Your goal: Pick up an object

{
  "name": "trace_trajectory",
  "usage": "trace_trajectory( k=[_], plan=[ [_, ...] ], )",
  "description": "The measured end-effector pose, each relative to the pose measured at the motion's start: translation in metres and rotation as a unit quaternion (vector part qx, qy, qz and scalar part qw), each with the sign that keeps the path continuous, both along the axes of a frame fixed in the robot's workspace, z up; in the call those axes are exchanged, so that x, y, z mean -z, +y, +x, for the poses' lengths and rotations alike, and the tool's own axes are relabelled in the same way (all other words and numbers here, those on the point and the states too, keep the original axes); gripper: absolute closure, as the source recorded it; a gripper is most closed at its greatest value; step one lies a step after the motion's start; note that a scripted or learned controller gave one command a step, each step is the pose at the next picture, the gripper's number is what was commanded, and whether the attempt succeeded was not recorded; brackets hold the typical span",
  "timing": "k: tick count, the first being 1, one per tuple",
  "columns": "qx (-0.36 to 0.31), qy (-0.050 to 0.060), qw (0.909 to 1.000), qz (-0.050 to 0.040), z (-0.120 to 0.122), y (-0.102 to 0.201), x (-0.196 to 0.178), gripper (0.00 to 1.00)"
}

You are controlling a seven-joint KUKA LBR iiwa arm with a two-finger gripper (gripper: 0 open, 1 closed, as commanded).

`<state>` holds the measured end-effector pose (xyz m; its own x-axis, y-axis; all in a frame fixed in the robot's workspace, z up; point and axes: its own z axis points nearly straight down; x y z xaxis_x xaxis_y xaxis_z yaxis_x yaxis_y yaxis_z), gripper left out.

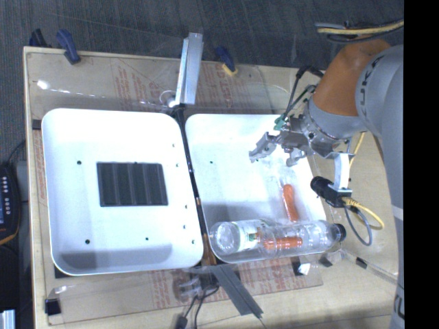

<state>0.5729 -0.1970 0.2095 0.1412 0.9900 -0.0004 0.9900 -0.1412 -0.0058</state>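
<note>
The gripper (278, 149) hung over the right bin (219, 142), near its far right part, with its two fingers (259, 148) spread apart and nothing between them. Whether the tips touched the bin floor could not be told from this slant.

Just toward the near side of the gripper lay an orange stick (290, 201), perhaps a marker or a carrot toy, running roughly from far edge to near edge of the bin. It looked light, stiff and narrow, so it would likely be best pinched across its middle with the fingers straddling its width.

Along the near wall of the same bin lay a clear bottle (274, 236) on its side, cap toward the right corner, with an orange label or contents showing through. It was probably light and smooth, apt to roll or slip and to dent if squeezed; pressed against the wall, it left little room for a finger on that side. The neck or the middle of the body seemed the likelier holds.

By count: two bins, one bottle, one stick. The left bin (68, 184) carried one dark ribbed slab (132, 184) near its centre.
</note>
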Motion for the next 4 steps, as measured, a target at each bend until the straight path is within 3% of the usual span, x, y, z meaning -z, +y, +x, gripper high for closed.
trace_trajectory(
  k=[2,3,4],
  plan=[
    [-0.07,0.001,0.9975,0.0015,-0.026,-0.006,-0.002,0.0],
    [0.043,0.001,0.9991,0.0006,-0.032,0.019,0.047,0.0],
    [0.043,0.001,0.9991,0.0005,-0.032,0.019,0.047,0.0]
  ],
)
